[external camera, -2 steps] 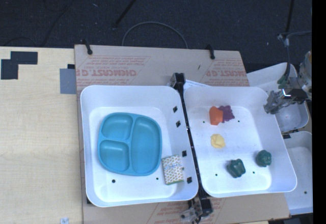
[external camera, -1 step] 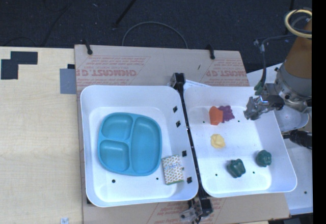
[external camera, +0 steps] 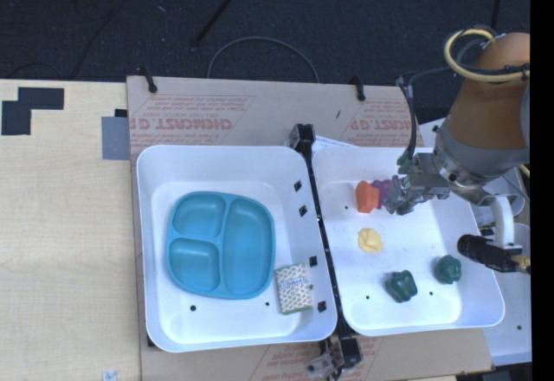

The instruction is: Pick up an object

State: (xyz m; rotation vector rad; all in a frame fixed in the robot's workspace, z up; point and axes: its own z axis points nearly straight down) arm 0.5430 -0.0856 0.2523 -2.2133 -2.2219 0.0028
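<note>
Two white bins sit side by side on a printed cardboard sheet [external camera: 225, 115], which lies on a pale wood bench [external camera: 61, 223].

The left bin [external camera: 216, 164] holds a blue divided plate [external camera: 221, 245] in its middle. A small patterned packet [external camera: 293, 287] lies at the plate's near-right corner, touching or just beside the plate edge.

The right bin [external camera: 424, 306] holds the loose items:
- An orange object [external camera: 367, 196] is in the far-left part, upright-ish.
- A small purple piece [external camera: 384, 190] is right against its right side.
- A yellow lump [external camera: 370, 240] lies nearer than the orange one, apart from it.
- A dark green object [external camera: 401, 286] is near the bin's near edge.
- A teal-green object [external camera: 447, 268] sits to its right and slightly farther, not touching it.

The arm [external camera: 485, 111] reaches in from the right, low over the right bin. The gripper [external camera: 398, 197] is down at the purple piece, just right of the orange object. Can't tell whether the gripper is released or clenched, or whether the purple piece is actually in its grasp. The tip area is too dark and cluttered. The yellow and both green items are well clear of the gripper.
</note>
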